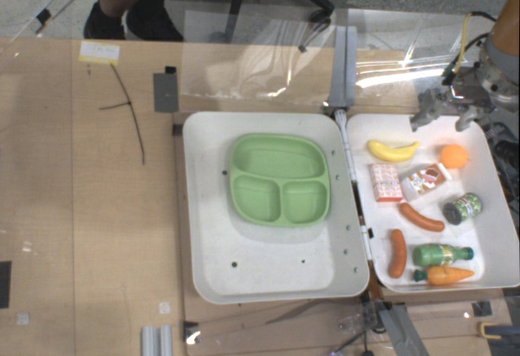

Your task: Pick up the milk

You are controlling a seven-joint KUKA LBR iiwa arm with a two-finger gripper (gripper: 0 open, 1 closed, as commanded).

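Note:
The milk [426,180] is a small white and red carton lying tilted on its side in the right bin [492,184], between a pink patterned box [385,182] and an orange [454,156]. My gripper [444,117] hovers over the bin's far edge, above and slightly right of the carton, well apart from it. Its two fingers are spread open with nothing between them.
Also in the right bin are a banana [392,151], a green can [463,207], two sausages [421,218], a green bottle [440,253] and a carrot [445,274]. The left bin [203,265] holds a green divided plate [280,180]. A metal divider [343,70] stands between the bins.

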